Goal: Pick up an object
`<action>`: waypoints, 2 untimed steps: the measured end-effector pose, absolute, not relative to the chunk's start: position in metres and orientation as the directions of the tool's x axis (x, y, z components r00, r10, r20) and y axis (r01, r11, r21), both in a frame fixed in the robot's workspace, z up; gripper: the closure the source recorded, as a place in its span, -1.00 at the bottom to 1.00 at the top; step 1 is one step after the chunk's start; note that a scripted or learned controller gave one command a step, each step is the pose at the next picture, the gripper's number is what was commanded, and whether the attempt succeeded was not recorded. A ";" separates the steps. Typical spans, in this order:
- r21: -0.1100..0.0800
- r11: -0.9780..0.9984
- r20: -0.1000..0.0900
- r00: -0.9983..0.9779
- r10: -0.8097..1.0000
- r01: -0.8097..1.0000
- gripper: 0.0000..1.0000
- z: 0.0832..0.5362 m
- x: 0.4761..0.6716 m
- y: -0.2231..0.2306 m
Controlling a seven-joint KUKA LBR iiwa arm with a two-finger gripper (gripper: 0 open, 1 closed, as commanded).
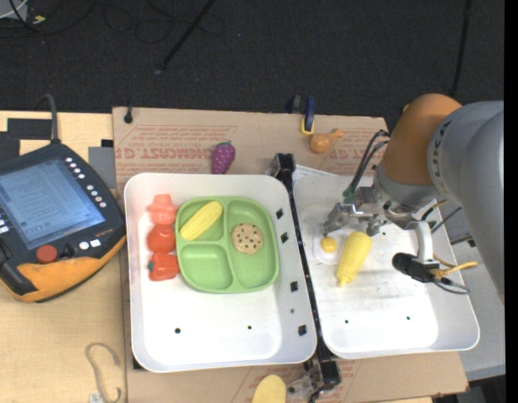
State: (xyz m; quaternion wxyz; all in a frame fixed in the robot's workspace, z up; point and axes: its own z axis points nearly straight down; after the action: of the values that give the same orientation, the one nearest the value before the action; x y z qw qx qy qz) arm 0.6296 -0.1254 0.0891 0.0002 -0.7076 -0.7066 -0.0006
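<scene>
The yellow squeeze bottle (353,258) lies in your right bin (443,330), at five o'clock below the gripper (353,217); its finger state I cannot tell.

Robotics lab bench. Evidence: grey industrial arm (460,158) over two white bins (158,342), teach pendant (49,217) at left, cardboard (175,141) underlay, loose cables on dark floor, plastic toy food as test props.

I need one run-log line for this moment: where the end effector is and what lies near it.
end effector: over right bin | nearest: yellow bottle, lying in bin | grasp: not seen | left bin: green plate
</scene>
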 end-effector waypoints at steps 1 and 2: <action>0.005 -0.005 0.002 0.005 1.000 1.000 1.00 0.101 0.631 -0.127; 0.003 -0.003 -0.001 0.003 1.000 1.000 1.00 0.155 0.625 -0.135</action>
State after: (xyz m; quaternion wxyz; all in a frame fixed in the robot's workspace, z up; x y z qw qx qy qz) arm 0.6250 -0.1348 0.1548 -0.0013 -0.7082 -0.7060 -0.0007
